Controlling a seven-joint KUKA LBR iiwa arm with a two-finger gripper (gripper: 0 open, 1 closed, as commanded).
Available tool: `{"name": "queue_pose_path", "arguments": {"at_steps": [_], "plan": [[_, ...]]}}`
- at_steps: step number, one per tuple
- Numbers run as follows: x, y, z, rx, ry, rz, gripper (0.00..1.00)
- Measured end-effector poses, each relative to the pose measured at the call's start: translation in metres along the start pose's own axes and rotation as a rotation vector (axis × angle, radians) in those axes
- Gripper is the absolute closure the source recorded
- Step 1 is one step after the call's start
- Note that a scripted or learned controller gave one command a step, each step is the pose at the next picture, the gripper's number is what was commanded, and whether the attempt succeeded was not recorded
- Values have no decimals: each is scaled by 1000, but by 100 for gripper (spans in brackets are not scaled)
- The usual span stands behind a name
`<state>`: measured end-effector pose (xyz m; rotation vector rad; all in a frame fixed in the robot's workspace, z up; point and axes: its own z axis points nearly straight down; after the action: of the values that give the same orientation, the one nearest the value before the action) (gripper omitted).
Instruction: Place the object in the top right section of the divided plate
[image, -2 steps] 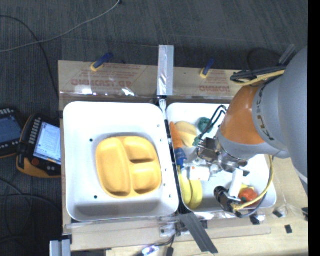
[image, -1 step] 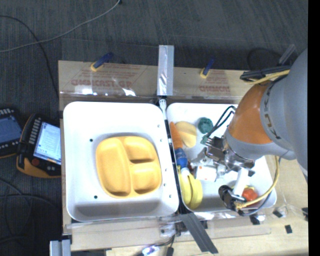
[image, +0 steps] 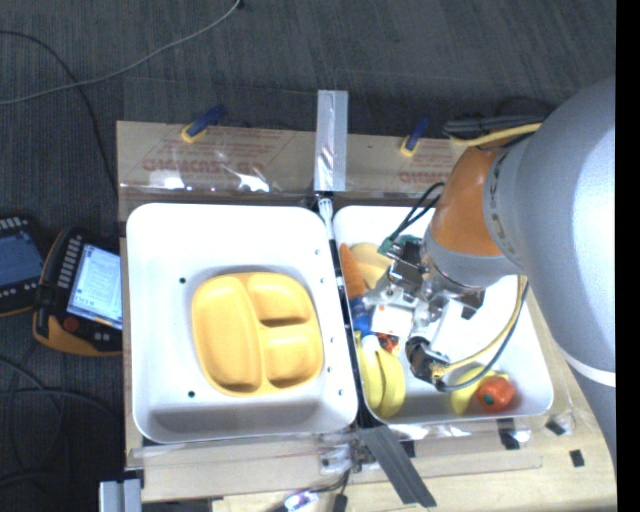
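Two white bins side by side, yellow divided plate (image: 258, 331) in the left bin (image: 160, 400), my gripper (image: 400, 300) low in the right bin (image: 535, 385) among bananas (image: 380, 382) and toys, grip state unclear, task object not identifiable.

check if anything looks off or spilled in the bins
Nothing stands out. The yellow plate lies flat in the left bin with nothing on it. The toys, including a banana, are crowded in the right bin under the gripper.
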<state>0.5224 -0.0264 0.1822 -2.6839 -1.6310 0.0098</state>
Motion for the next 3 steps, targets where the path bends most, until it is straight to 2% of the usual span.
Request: {"name": "queue_pose_path", "arguments": {"at_steps": [1, 2, 3], "plan": [[-57, 53, 9, 0, -1, 217, 100], [-80, 70, -61, -1, -1, 327, 100], [-81, 43, -154, -3, 0, 519, 100]]}}
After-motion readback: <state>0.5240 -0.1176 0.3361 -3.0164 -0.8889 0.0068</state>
